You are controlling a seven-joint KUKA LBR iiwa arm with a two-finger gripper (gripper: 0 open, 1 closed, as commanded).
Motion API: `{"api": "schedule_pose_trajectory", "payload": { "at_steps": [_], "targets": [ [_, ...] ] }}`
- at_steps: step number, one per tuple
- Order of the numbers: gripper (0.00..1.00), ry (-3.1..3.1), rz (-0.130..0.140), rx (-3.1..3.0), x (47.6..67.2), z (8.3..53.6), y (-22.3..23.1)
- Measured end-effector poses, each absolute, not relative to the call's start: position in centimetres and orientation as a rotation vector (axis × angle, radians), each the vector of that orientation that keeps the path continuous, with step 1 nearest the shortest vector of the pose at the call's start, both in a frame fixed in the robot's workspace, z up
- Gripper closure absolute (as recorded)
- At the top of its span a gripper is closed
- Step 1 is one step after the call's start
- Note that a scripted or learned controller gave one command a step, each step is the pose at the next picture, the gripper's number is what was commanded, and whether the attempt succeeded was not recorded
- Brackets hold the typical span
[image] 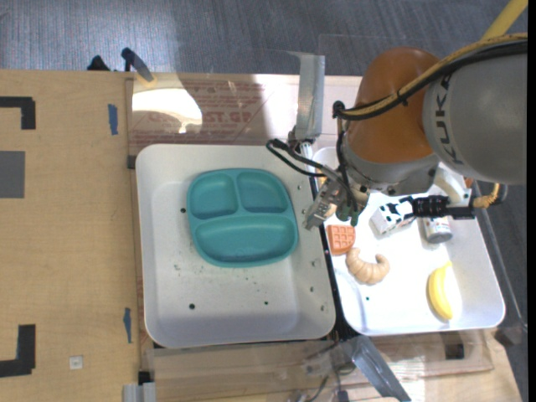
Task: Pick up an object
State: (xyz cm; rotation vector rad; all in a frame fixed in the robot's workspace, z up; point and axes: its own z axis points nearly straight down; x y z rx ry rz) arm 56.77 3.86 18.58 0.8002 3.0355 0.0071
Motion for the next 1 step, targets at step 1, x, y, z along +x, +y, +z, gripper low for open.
{"api": "schedule_pose_trajectory", "payload": {
  "at_steps": [1],
  "targets": [
    [1.0, 2.925, 0.004, 1.152, 49.79, 19.37, 10.5]
  ]
}}
